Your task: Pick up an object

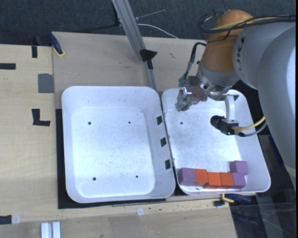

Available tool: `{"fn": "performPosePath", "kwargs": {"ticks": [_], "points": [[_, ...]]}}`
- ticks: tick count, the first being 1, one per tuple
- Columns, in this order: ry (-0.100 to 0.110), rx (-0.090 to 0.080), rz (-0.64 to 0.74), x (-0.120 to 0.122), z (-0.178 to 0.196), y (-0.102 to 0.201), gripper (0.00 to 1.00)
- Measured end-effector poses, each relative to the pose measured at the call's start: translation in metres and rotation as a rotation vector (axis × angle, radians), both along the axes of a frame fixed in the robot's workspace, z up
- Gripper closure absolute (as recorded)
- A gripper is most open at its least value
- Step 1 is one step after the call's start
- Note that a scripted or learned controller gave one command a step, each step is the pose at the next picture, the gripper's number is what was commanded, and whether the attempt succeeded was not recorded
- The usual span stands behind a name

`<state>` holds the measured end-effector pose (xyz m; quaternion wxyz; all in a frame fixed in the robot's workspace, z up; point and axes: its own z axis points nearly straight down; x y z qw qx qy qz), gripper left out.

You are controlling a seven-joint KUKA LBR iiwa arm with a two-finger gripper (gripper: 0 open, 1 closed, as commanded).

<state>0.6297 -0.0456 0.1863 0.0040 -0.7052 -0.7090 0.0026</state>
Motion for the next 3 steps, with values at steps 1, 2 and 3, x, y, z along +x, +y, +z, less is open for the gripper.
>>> {"fn": "performPosePath", "kwargs": {"ticks": [1,2,3], "points": [[-0.006,0.001,0.003,-0.032,0.015,0.072,1.00],[-0.003,0.000,0.002,-0.086,0.016,0.132,1.00],[-0.010,-0.001,-0.006,-0.146,0.081,0.108,1.00]]}}
